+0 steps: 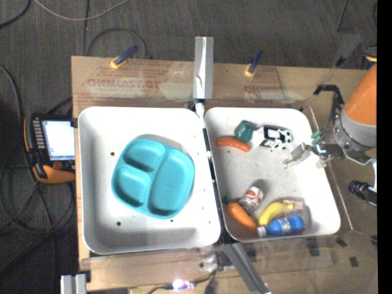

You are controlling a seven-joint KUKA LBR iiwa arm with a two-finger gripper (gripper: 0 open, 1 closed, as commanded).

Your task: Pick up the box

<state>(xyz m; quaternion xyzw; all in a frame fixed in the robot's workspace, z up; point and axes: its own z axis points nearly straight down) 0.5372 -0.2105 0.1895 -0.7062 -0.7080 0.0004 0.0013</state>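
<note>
Cardboard-brown table (86,78) carries two shallow white bins side by side, standing on dark grey carpet strewn with black cables. Nearest the camera, along the right bin's (318,219) front wall, lie an orange carrot-like piece (240,215), a yellow banana (275,211), a blue bottle (283,226) and a small red-and-white can (251,197), all crowded together. The left bin (92,225) holds a teal divided tray (154,176) near its middle. Farther back in the right bin, an orange-red sausage-shaped piece (233,143) lies just in front of a teal cup (245,129), and just right of them sits the box (276,136), black and white, near the bin's back wall. The pincer (300,154) hangs over the right bin's right side, near the box but apart from it; its pale fingers look spread and nothing shows between them. Behind the bins, two blue-and-yellow clamps (124,56) grip the table's far edge beside a metal post (203,66). A handheld screen unit (52,143) rests off the table's left side.
</note>
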